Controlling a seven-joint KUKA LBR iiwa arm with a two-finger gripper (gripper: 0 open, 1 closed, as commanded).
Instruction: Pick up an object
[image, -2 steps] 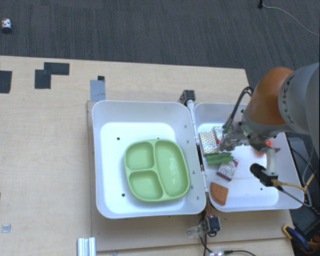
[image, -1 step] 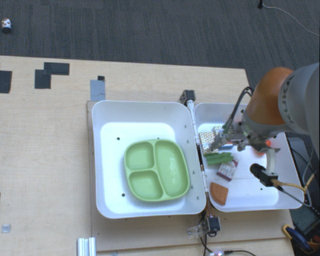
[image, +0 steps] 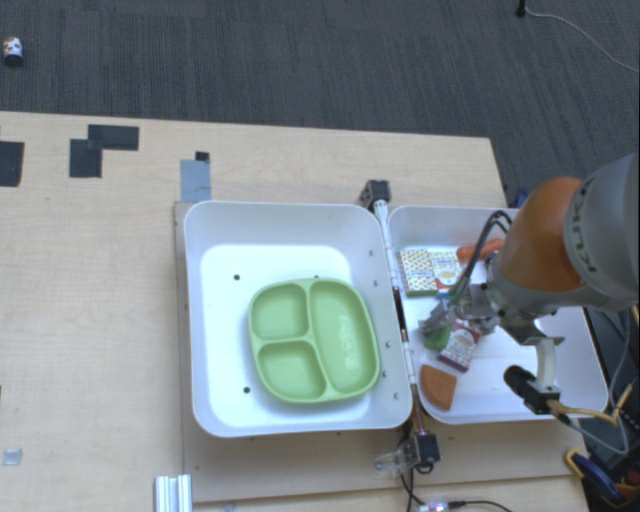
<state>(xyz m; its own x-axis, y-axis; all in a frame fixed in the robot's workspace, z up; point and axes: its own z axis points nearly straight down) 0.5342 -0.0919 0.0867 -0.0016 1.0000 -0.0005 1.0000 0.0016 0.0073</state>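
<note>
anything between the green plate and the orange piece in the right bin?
Camera view: the green divided plate sits in the left bin; the orange piece lies in the right bin. Between them run the two bins' adjoining white walls and some bare bin floor.

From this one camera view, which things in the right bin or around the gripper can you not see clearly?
- Gripper: the arm's wrist covers its fingers from above, so open or shut is unknown.
- Green object and small packet under the gripper: too blurred to identify.
- Orange item: mostly hidden behind the arm.
- Right bin: its far right side is covered by the arm.
</note>
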